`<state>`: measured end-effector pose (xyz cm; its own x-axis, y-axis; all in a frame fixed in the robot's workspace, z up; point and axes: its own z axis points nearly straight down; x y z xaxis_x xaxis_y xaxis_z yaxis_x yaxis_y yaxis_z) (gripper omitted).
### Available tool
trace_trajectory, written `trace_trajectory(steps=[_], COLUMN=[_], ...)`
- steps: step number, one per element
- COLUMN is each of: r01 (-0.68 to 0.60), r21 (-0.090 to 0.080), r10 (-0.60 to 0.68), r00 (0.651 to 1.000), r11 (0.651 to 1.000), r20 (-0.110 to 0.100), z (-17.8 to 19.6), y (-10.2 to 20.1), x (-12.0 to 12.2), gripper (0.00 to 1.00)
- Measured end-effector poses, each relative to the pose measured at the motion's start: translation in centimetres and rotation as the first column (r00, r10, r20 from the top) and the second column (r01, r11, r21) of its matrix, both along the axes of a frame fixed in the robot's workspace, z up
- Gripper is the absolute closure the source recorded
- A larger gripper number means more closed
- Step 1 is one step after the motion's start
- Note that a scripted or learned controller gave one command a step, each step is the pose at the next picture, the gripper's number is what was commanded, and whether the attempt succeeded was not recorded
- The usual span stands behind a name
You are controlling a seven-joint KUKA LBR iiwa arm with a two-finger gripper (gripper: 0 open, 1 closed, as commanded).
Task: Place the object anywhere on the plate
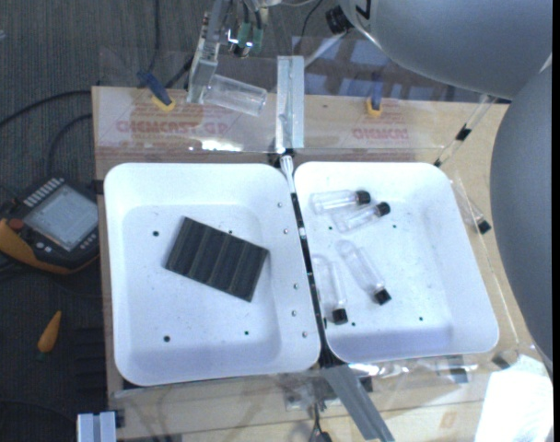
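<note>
Up behind the bins, the gripper (209, 67) clamps a clear plastic vial (236, 94), lying near-horizontal between its fingers; the dark ribbed rectangular plate (215, 258) lies flat in the glossy left bin (133, 191)

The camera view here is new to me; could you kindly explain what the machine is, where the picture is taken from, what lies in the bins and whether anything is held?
One fixed camera looks down at a slant on a bench. The big grey shape at the top right is a robot arm. Its gripper hangs beyond the far edge of the bins. A clear tube shows right at its tip, but I cannot tell whether it is truly gripped. The left bin holds a dark ribbed plate, lying flat. That is where the object should go. The right bin holds four small clear vials with black caps, lying on their sides.
</note>
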<state>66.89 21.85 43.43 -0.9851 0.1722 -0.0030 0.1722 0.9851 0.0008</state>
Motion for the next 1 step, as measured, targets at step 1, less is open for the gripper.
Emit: trace_trajectory(steps=[1], r01=[-0.125], r21=[0.0], r10=[0.125], r00=[0.992], r11=[0.992], r20=[-0.003], z=[-9.59], y=[1.48], x=[-6.75], gripper=[1.0])
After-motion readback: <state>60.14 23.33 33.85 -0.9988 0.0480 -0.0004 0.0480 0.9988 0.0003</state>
